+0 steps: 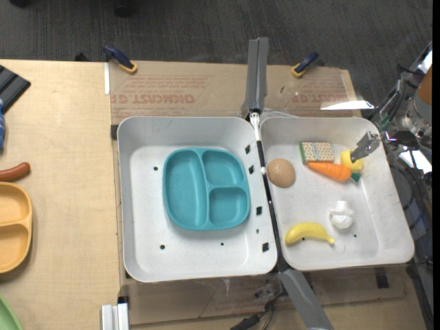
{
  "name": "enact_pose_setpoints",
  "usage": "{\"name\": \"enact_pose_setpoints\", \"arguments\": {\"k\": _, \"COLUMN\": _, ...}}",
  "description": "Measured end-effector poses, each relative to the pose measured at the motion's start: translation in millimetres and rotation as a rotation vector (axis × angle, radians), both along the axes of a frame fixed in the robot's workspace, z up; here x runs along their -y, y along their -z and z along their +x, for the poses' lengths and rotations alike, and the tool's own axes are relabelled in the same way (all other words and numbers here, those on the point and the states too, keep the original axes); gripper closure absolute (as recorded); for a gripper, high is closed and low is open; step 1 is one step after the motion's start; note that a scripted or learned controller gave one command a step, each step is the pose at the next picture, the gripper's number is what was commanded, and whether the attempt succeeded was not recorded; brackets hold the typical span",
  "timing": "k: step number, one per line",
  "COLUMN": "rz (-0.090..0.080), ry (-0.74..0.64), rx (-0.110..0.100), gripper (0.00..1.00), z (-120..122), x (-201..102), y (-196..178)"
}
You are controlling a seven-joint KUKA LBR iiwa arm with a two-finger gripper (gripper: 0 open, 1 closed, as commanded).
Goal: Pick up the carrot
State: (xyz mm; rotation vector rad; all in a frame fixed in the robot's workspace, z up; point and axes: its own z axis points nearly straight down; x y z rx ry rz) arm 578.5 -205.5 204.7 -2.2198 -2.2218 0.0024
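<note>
A blue plate (206, 188) sits in the left bin (130, 205). In the right bin (385, 239), an egg (280, 172) and sponge (316, 151) flank the carrot (330, 171); a banana (308, 234) lies below. The claw (363, 148) hovers just beside the carrot's right end; its state cannot be told.

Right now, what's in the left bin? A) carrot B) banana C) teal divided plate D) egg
C: the teal divided plate sits in the left bin, while the banana, carrot and egg all lie in the right bin.
</note>
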Motion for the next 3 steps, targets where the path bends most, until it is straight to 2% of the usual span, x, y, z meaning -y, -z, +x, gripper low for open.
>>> {"name": "enact_pose_setpoints", "arguments": {"k": 1, "rz": -0.005, "ry": -0.150, "rx": 0.024, "gripper": 0.00, "z": 34.4, "x": 6.5, "y": 98.8}}
{"name": "enact_pose_setpoints", "arguments": {"k": 2, "rz": 0.000, "ry": -0.200, "rx": 0.002, "gripper": 0.00, "z": 33.6, "x": -40.0, "y": 111.8}}
{"name": "enact_pose_setpoints", "arguments": {"k": 3, "rz": 0.000, "ry": -0.199, "rx": 0.001, "gripper": 1.00, "z": 33.5, "x": -39.3, "y": 102.4}}
